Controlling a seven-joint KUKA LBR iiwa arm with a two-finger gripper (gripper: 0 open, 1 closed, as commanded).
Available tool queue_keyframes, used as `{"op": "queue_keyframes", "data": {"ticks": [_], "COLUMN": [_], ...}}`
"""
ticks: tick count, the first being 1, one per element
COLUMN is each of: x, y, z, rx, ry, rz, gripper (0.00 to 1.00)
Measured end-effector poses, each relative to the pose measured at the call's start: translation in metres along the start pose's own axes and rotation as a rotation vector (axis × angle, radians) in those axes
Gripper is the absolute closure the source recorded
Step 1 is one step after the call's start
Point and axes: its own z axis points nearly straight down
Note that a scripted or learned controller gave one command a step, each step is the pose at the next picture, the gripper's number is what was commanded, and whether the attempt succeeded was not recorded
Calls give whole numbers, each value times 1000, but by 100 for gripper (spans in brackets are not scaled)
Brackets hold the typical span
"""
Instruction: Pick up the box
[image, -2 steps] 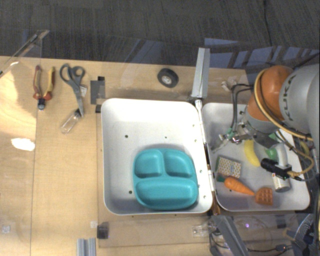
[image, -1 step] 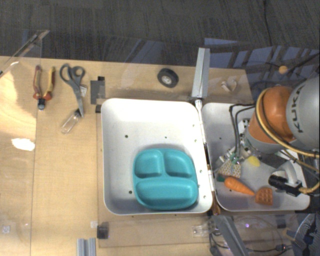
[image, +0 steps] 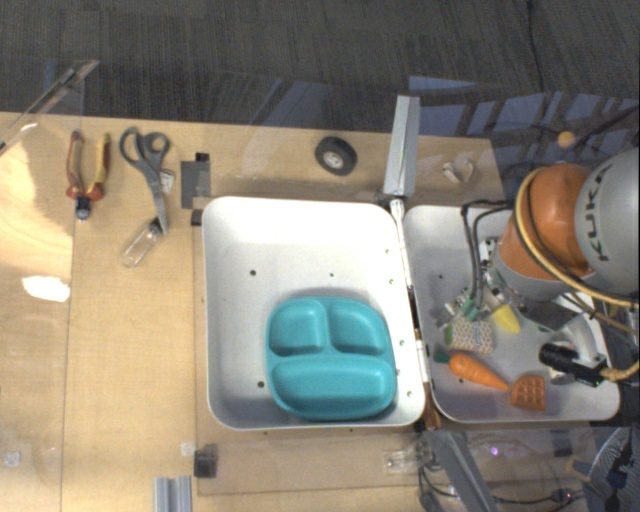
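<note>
Claw: the gripper (image: 472, 308) hangs low in the right bin (image: 440, 225), just above the carrot (image: 478, 372) as the view runs, with the grey-and-orange wrist close over it.
Claw state: cannot tell how wide it stands or whether it has hold of anything. The wrist hides it, and the tips blur into small clutter.
Box: the small speckled box (image: 472, 338) lies on the bin floor between the claw and the carrot, just above the carrot's thick end and seemingly not lifted.
Nearest neighbour: a yellow piece (image: 507, 320) sits up and to the right of the carrot, just beside the box.
Further out: a brown waffle-like piece (image: 530, 392) lies just right of the carrot's tip.
Far side: the teal divided tray (image: 330, 357) rests in the left bin (image: 300, 240), well to the left of the carrot and out of the way.
Risk, wrong catch: the box is crowded, so closing could take the yellow piece or nudge the carrot instead.
Risk, slip: the box looks flat and low, so a shallow grip may slide off or only push it along the floor.
Risk, wall: the box lies near the bin's left wall, left of the carrot, and a shove that way could wedge it there.
</note>
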Motion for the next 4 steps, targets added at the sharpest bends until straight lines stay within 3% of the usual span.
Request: {"op": "queue_keyframes", "data": {"ticks": [1,2,3,4], "x": [34,34,3,25], "y": [38,38,-39,-46], "z": [-152,-152,-68,3], "rx": [21,22,25,6], "ry": [12,13,13,0], "rz": [379,379,396,247], "gripper": [100,0,0,0]}}
